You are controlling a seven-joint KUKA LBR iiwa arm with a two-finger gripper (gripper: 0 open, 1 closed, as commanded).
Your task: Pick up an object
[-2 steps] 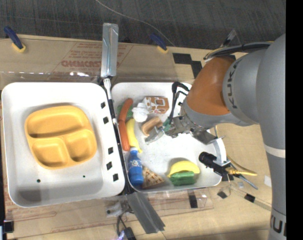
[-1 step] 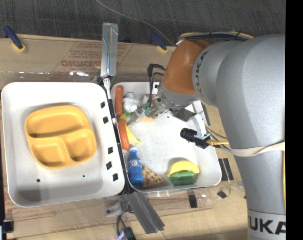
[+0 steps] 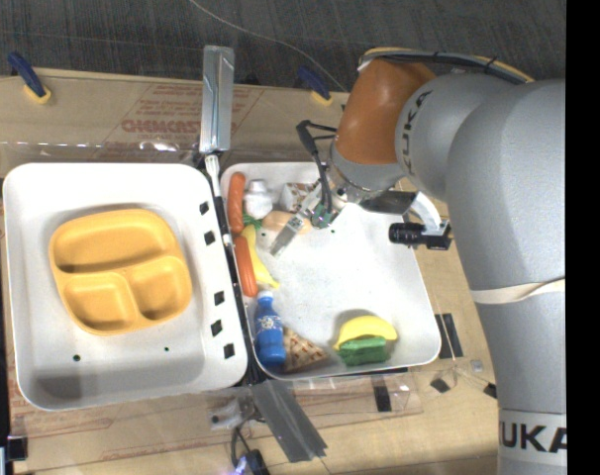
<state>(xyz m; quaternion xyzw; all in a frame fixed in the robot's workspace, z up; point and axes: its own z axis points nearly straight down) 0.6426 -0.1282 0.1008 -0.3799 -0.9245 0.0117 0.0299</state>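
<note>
The surface (image 3: 112,117) is brown board with red printed lettering, clamped at its far edge by blue clips (image 3: 28,77), and it carries two shallow white bins side by side.

The left bin (image 3: 33,364) contains one yellow divided tray (image 3: 120,268) with three compartments, lying flat near the centre.

The right bin (image 3: 409,295) holds the loose objects. Along its left wall lie an orange carrot-shaped piece (image 3: 236,202) at the far end and a second orange piece (image 3: 246,265) below it, with a yellow piece (image 3: 264,275) just beside. A small white bottle-like item (image 3: 257,202) sits near the far left corner. A blue bottle (image 3: 269,332) lies at the near left corner, touching a brown patterned item (image 3: 305,349). A yellow-and-green object (image 3: 365,338), yellow dome over a green base, rests near the front wall, well apart from the rest.

The grey arm (image 3: 498,186) with its orange band (image 3: 379,112) reaches in from the right. The claw (image 3: 315,216) is down over the far left cluster, beside a tan item (image 3: 276,224). Whether the claw is released or clenched cannot be told; nothing is visibly between its tips.
</note>
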